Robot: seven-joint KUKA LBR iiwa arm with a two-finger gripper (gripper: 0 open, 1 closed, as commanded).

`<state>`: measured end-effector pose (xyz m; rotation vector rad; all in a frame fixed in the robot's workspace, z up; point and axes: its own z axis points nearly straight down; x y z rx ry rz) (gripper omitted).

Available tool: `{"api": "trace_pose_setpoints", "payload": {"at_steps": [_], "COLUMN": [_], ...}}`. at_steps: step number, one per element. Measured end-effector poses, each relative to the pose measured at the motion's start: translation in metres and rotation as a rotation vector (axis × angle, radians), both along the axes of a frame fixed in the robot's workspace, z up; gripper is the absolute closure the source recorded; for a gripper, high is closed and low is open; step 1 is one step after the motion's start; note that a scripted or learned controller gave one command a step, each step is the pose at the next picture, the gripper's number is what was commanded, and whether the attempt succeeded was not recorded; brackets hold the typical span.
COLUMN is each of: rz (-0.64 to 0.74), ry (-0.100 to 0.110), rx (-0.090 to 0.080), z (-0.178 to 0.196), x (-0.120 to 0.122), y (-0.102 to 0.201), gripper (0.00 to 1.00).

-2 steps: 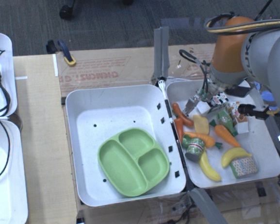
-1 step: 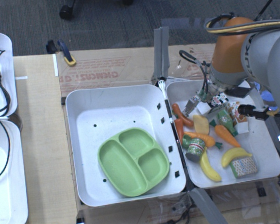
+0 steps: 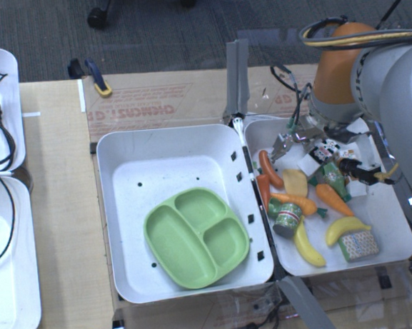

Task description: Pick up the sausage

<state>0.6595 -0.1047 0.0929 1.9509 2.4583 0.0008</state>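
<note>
Sausage (image 3: pixel 269 167): a reddish-orange link lying near the left wall of the right bin (image 3: pixel 402 240), toward the back, with a similar orange piece (image 3: pixel 264 191) just beside it.
Gripper (image 3: pixel 312 144): low over the back of the right bin, right of the sausage and apart from it; whether it is open or closed cannot be told.
Left bin (image 3: pixel 120 160): holds a green plate (image 3: pixel 196 237) with 3 compartments.
Right bin, other contents: 2 bananas (image 3: pixel 308 246), a carrot (image 3: pixel 332 198), a green can (image 3: pixel 287 217).

Grey arm (image 3: pixel 392 83), orange band (image 3: pixel 337 70), black cables looping wrist.
</note>
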Motion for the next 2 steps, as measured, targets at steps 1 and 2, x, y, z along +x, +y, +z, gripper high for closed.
{"api": "trace_pose_setpoints", "payload": {"at_steps": [1,2], "rz": [-0.027,-0.027], "ry": [0.002,0.003], "rx": [0.0,-0.001], "z": [0.073,0.0812], "x": [-0.0463,-0.0462], "y": [-0.013,-0.0135], "gripper": [0.0,1.0]}}
